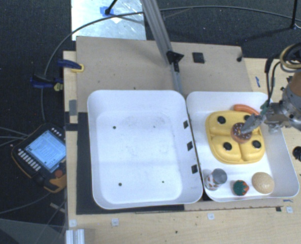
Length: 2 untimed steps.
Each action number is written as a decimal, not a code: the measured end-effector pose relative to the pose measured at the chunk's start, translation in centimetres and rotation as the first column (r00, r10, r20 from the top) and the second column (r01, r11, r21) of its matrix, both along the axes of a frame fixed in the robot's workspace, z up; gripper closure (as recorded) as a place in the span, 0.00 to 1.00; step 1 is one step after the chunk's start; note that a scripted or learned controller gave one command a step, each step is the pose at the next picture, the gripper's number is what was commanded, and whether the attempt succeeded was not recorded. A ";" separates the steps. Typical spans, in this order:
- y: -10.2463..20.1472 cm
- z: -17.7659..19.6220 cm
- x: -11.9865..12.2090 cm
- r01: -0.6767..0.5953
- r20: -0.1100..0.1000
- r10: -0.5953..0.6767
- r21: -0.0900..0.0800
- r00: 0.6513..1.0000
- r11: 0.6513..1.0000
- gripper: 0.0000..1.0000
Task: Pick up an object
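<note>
Item: small brown ring (238, 131), directly beneath the gripper (247, 124), atop yellow tray (226, 146). Judged light, rigid; best gripped across the rim. Finger opening could not be told. Orange carrot (245, 108) just behind.

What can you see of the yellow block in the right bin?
The yellow block is a broad, rounded slab that looks like moulded plastic, with dark round holes in its top. It lies flat in the upper middle of the right bin, taking much of the floor. A brown ring sits on its top, and the gripper reaches down to that ring from the right. An orange piece lies at its far edge; whether they touch is unclear.
</note>
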State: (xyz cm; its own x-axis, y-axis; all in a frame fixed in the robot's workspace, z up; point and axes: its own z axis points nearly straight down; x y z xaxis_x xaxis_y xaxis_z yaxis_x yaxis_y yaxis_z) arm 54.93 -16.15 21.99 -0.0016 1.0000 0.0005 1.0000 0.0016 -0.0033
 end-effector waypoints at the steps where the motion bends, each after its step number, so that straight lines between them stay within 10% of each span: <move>1: 1.0 -5.0 0.1 0.000 0.001 0.000 0.000 1.000 1.000 0.00; 2: 1.2 -9.2 -0.1 0.001 0.002 -0.001 0.000 1.000 1.000 0.00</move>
